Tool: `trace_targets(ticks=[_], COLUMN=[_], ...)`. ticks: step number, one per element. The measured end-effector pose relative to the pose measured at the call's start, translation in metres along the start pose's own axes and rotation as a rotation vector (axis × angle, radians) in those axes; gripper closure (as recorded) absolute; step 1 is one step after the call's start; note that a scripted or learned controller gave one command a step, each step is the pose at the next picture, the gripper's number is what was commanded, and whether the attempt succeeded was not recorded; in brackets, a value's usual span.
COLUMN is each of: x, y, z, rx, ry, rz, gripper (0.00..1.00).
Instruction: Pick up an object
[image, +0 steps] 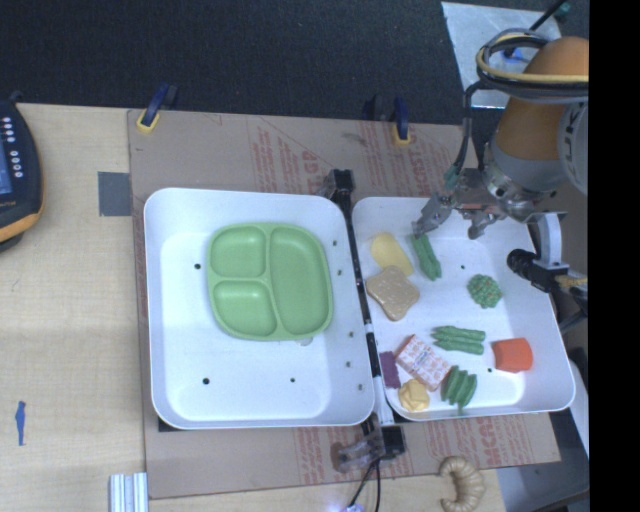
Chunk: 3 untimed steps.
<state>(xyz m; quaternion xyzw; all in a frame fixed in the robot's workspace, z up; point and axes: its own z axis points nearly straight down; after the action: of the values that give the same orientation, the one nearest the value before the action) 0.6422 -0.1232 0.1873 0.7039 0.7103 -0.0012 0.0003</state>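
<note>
My gripper (455, 218) hangs over the far edge of the right bin (545, 330), with its two fingers spread apart and nothing between them. A long green pod (427, 255) lies just below the left fingertip (428, 222); I cannot tell whether they touch. Further into the same bin lie a yellow piece (390, 250), a tan bread slice (392, 292), a green broccoli floret (485, 290), green beans (458, 340), a red block (512, 354), a pink and white packet (424, 361), a small yellow item (414, 397) and more green pods (460, 385).
The left bin (180, 380) holds a green divided plate (270, 280). A black divider bar (358, 300) runs between the bins. A tan curled object (462, 482) lies on the bench in front of the right bin. A handheld controller (15, 170) sits at far left.
</note>
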Motion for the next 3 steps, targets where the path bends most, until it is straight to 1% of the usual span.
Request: trace_targets(ticks=[1,2,3], x=[-0.011,-0.012,-0.038], y=[0.014,0.014,-0.065], z=[0.100,0.085,0.066], rx=[0.006,0.004,0.009], ry=[0.000,0.000,0.002], rz=[0.002,0.001,0.007], gripper=[0.00,1.00,1.00])
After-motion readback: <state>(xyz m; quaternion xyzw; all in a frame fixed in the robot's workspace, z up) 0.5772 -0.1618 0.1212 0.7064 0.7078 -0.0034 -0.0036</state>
